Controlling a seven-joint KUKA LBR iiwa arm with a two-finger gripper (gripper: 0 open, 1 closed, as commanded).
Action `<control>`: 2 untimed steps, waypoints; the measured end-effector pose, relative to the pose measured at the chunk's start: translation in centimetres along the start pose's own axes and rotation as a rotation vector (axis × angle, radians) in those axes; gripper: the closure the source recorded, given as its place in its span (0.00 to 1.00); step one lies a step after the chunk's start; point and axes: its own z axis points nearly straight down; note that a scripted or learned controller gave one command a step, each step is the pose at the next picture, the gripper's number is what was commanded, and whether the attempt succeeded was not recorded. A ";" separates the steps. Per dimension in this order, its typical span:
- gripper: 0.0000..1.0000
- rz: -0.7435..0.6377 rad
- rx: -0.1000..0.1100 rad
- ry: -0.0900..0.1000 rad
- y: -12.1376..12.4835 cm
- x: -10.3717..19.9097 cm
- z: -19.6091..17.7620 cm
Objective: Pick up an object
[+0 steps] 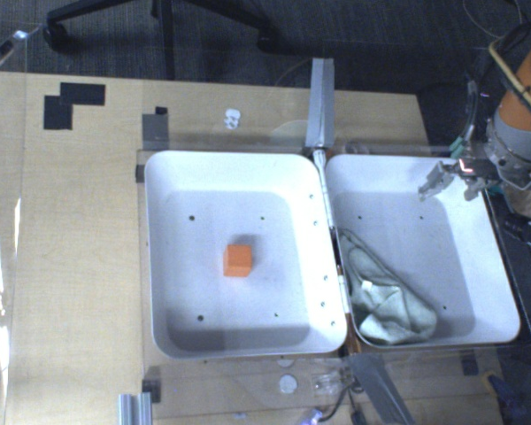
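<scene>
A pale wooden bench (71,264) fills most of the view, with dark carpet beyond its far edge and the black legs of a chair base (159,7) standing on that carpet at about eleven o'clock. Black tape patches (71,103) mark the bench top toward ten o'clock. Two shallow white bins sit side by side, touching along a shared edge, with a grey metal post (319,104) rising at twelve o'clock just behind the seam.

The left bin (168,326) holds a small orange cube (238,260), resting flat on the floor near the bin's centre and well apart from every wall. The right bin (478,273) holds a crumpled pale green-grey cloth (385,301), bunched against the bin's near-left corner, at about five o'clock in the view.

The arm (520,122) enters at two to three o'clock, its orange band showing near the edge. The gripper (452,177) hangs over the far right corner of the right bin, well apart from both the cloth and the cube. Its two fingers (433,182) stand spread apart with a clear gap, and nothing sits between them. A small red light glows just above them.
</scene>
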 end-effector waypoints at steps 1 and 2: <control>0.00 -0.122 -0.005 -0.001 -8.5 0.8 10.6; 1.00 -0.125 -0.006 0.000 -8.4 0.9 9.7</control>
